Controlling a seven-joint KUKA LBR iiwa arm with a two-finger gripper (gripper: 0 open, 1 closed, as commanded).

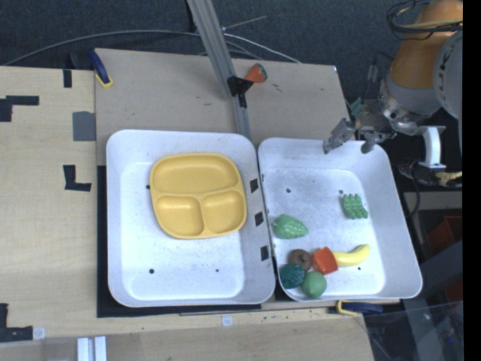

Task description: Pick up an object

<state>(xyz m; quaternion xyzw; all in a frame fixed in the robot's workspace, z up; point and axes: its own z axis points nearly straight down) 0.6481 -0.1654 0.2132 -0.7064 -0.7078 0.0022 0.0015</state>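
Camera view: hand (350,141) over right bin (398,201) far rim, fingers spread wide, holding nothing.

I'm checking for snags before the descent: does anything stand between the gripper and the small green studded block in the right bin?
Nothing visible does. The gripper hangs open over the right bin's far rim, and bare white floor separates it from the green studded block.
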